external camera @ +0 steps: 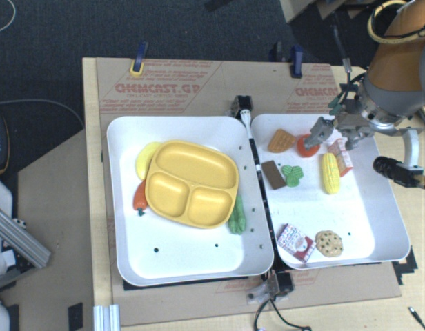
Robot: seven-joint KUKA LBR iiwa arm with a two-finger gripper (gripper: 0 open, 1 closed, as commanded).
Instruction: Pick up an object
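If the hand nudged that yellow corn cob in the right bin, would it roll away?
Probably. The yellow corn cob looks rounded and elongated, lying free on the white bin's smooth floor, so it may roll sideways. It appears to be a plastic toy, so likely light and stiff.

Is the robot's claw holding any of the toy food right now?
It cannot be told. The gripper sits right over a red tomato-like piece in the right bin, but no grasp shows.

red tomato (308, 147) – round, upper right bin | touching gripper (321, 131) fingers | btwn orange wedge (281, 141) & corn cob (330, 173) – cob upright-ish
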